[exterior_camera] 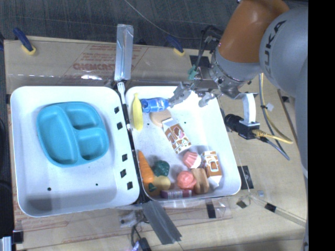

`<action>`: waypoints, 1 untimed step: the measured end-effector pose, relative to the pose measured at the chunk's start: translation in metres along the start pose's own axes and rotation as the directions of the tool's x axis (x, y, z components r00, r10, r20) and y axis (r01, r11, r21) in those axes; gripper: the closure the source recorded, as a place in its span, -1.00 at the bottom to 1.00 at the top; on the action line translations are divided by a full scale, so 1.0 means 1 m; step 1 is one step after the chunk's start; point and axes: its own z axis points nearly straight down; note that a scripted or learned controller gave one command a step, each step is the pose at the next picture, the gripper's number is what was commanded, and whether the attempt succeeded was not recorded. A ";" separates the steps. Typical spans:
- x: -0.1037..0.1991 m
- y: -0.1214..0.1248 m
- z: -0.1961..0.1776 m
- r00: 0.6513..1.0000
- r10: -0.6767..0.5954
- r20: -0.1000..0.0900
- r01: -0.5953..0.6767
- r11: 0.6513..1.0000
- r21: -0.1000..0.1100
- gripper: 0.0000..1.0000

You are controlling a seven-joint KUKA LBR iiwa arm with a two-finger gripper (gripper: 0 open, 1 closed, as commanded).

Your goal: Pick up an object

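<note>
Camera view, arm: gripper hung over the far edge of the right bin, fingers apart, nothing between them.
Camera view, nearest candidates: blue bottle lay just beside the left fingertip, with a banana along the bin's left wall; carton sat near mid-bin.
Camera view, front clutter: carrot, pink ball and small box crowded together.
Camera view, left bin: held a blue tray.
Risk: bottle lay on its side and looked likely to roll or squirt out of a closing pinch; the nearby far wall could block one finger.
</note>
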 end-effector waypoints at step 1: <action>-0.005 -0.018 0.091 0.922 0.387 0.000 -0.387 0.922 0.005 -1.00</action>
